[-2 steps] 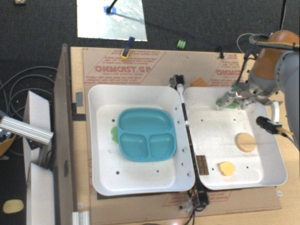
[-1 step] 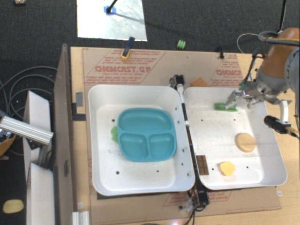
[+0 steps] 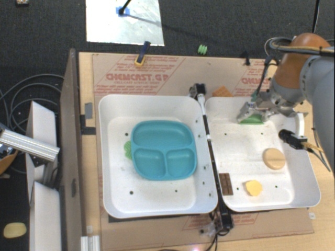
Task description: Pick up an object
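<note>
Fingers (image 3: 250, 114) are resting down on a green object (image 3: 252, 120) at the back of the right bin (image 3: 309, 192); you cannot tell whether they are gripping it. Below them you are seeing a tan disc (image 3: 274, 158) and a yellow piece (image 3: 254, 187). Well left, a teal tray (image 3: 163, 149) is lying in the left bin (image 3: 112, 192).

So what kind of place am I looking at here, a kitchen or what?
Most likely a robotics lab test bench, not a kitchen. A grey and orange robot arm lowers its claw into the right white bin, the left white bin holds a teal divided tray, and loose cables lie coiled alongside.
</note>
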Controlling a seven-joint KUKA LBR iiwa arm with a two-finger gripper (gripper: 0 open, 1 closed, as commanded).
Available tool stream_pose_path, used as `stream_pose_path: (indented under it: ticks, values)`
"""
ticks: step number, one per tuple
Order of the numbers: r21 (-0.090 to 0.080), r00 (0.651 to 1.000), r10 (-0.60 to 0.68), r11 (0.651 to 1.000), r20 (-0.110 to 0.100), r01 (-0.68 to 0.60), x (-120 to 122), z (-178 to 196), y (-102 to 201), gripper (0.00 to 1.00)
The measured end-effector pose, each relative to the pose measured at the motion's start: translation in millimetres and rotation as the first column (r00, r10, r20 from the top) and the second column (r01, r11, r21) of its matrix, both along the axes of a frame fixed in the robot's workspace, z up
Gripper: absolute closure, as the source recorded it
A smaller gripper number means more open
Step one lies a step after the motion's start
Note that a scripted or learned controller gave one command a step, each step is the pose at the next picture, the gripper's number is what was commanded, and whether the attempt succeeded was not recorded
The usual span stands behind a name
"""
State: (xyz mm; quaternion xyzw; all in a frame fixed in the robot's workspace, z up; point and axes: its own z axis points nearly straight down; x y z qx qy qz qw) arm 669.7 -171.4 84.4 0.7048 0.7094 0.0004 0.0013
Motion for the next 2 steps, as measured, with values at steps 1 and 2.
stream_pose_path:
  ticks: [1, 2]
  values:
    - [0.0, 1.0, -0.001, 1.0, 0.004, 0.001, 2.0, 16.6, -2.1, 1.0]
    - [0.0, 1.0, 0.0, 1.0, 0.003, 0.0, 1.7, 16.0, -2.2, 0.0]
